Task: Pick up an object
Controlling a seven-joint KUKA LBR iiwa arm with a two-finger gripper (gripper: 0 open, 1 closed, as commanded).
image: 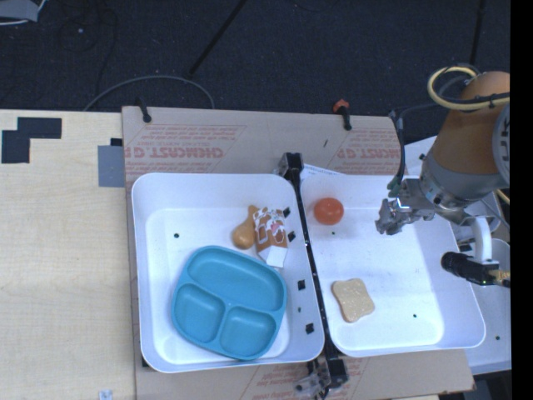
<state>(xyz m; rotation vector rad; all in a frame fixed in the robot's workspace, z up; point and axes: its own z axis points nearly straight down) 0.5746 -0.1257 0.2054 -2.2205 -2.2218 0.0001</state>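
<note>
- Nearest the camera, a blue plastic three-compartment plate (228,301) lies in the left white bin (158,223).
- A flat tan slice of toy bread (353,299) lies in the right white bin (433,323), well apart from me.
- Further back, a round orange-red ball (328,211) sits left of my gripper (388,222).
- My gripper hangs over the right bin; I cannot tell its state.

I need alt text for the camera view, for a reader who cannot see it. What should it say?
A grey robot arm's gripper hangs over the right white bin, which holds an orange-red ball and a tan slice of toast. The left white bin holds a blue divided plate and a brown and white packet beside a small tan object.
</note>
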